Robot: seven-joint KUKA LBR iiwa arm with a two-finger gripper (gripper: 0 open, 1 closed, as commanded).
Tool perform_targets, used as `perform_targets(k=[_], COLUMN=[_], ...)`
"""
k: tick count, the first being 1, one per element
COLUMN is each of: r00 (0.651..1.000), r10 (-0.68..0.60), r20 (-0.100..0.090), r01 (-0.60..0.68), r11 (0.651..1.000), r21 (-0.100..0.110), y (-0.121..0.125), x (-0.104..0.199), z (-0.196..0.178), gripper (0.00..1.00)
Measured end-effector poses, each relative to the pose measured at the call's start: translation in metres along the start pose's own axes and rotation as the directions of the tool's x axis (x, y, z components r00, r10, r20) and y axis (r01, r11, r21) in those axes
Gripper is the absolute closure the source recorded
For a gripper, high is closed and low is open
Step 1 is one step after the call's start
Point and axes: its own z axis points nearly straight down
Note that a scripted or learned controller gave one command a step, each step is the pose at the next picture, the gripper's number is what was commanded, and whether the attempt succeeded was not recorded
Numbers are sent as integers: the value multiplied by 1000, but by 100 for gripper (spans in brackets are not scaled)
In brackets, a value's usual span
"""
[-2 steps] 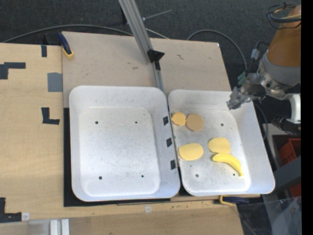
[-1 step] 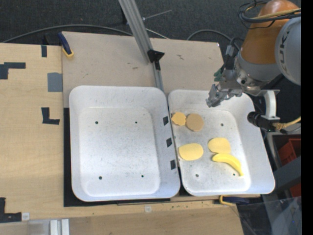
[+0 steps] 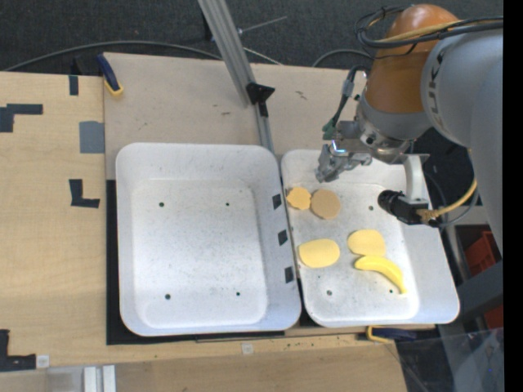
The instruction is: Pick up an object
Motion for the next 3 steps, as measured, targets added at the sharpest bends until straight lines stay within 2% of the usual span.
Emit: perform_targets(k=[1,2,3], r00=[1000,1000,1000], r10=[-1,-2,2], r20=[-1,-1,0], r01=[1,2,-2], r11=[1000,1000,1000], r21=[1,-2,-1], y=[-2,15,9], x=[55,112,135], z=[13,9,5], gripper=[100,100,100])
